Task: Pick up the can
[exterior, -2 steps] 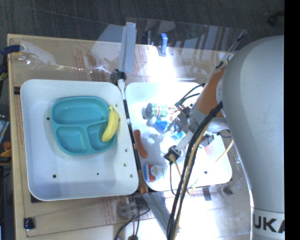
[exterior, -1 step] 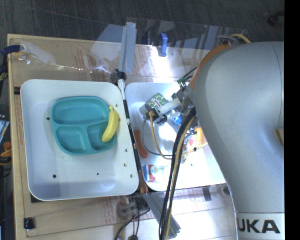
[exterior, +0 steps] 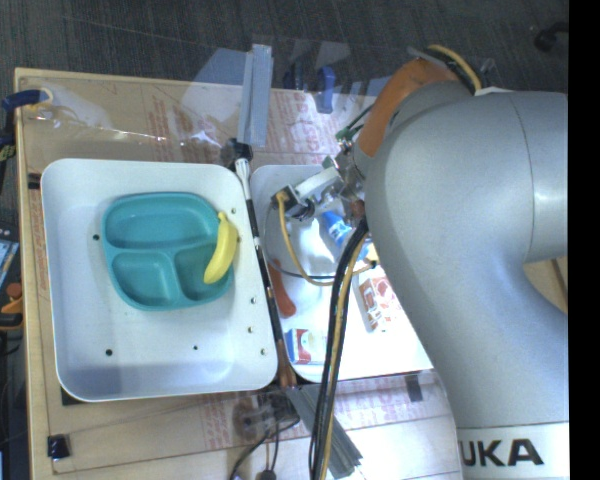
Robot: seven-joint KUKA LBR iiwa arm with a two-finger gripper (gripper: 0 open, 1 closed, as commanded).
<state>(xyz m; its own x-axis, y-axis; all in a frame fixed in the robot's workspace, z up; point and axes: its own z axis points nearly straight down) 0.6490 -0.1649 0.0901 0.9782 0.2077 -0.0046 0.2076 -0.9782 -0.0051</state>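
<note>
The gripper is seen over the far part of the right bin, at the end of the grey arm, which is stretched in from the right and by which much of that bin is covered. The gripper itself is largely hidden beneath the wrist, so whether it is spread or closed cannot be told, and nothing can be seen to be held by it.

A white cylinder with red markings, taken here to be the can, is found lying on its side on the floor of the right bin, partly tucked under the edge of the arm. It is placed nearer the camera than the gripper and apart from it, not touched by it. Between the two, just beside the gripper, a blue and white item is seen; its kind cannot be made out. A red, white and blue carton is laid at the near edge of the same bin, and a reddish-brown stick is set along its left wall.

In the left bin a teal divided plate is held, with a banana laid on its right rim.
</note>
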